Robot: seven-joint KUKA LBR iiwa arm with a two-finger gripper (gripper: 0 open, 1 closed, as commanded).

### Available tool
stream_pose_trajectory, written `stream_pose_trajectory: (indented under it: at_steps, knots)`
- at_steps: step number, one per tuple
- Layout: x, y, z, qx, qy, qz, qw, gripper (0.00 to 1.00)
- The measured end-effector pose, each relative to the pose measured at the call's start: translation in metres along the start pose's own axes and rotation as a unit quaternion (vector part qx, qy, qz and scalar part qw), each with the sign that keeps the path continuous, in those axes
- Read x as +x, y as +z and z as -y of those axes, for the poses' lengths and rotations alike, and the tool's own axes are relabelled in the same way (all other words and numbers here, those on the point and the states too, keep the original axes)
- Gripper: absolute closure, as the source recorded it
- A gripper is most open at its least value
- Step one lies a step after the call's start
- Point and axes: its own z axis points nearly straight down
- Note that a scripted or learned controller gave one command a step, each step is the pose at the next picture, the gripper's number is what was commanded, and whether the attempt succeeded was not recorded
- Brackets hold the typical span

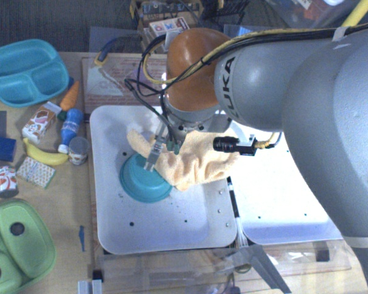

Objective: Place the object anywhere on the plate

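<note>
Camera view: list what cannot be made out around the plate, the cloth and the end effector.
- End effector: whether it holds anything; too small, and the wrist above covers its base.
- Yellow cloth: its upper part is hidden under the arm.
- Blue plate: its upper right rim lies under the cloth's edge.
- Right bin: its far and right parts are covered by the arm.

Even, fairly bright overhead light gives soft shadows, mild glare on the arm (275, 72), and slightly soft, grainy focus throughout.
</note>
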Motion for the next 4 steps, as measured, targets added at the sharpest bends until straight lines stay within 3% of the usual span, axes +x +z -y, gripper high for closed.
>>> stream_pose_trajectory:
  at_steps: [1,2,3,4]
  knots:
    - [-0.002,-0.012,-0.001,-0.003,0.001,0.002,1.0,1.0]
    - [-0.005,-0.005,-0.004,0.002,-0.054,-0.001,0.9985,1.0]
    - [-0.005,-0.006,-0.003,0.002,-0.054,-0.001,0.9985,0.0]
    - [-0.017,-0.065,-0.05,0.002,0.049,-0.001,0.9988,0.0]
